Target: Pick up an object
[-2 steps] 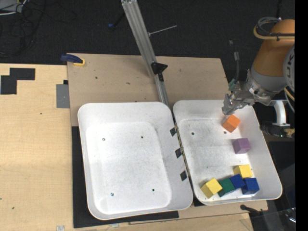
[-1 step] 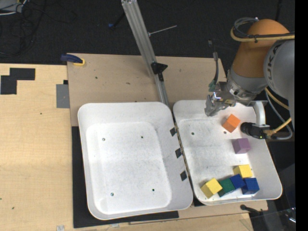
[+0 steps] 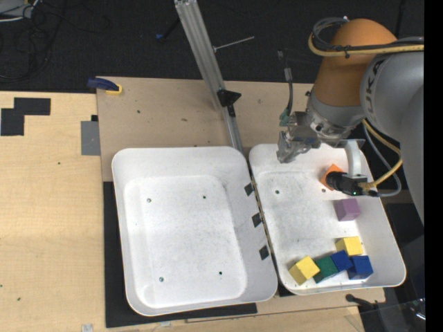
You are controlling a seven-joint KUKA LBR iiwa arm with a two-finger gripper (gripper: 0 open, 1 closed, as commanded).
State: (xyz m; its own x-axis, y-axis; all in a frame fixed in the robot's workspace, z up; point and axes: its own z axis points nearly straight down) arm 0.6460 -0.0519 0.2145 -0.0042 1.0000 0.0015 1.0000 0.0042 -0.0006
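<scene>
Left bin (image 3: 138,168): bare white floor, nothing in it to grab. Right bin (image 3: 266,159) has all the candidates. Cluster at its near edge, left to right: yellow block (image 3: 303,269), green block (image 3: 325,267), blue block (image 3: 345,260) with another blue block (image 3: 360,267) touching it, and a second yellow block (image 3: 351,245) just behind. They look like small rigid cubes, probably light, flat faces, no fragility worry; they should take a squeeze across opposite faces. The packed ones leave little finger room, so the purple block (image 3: 347,209), standing apart mid-bin, looks the easiest pick: top-down, clamp two parallel sides. An orange block (image 3: 334,171) sits partly hidden behind my cabling further back. My pincer (image 3: 294,147) hangs over the bin's far-left corner, well apart from every block, holding nothing; can't tell how far it's spread.
</scene>
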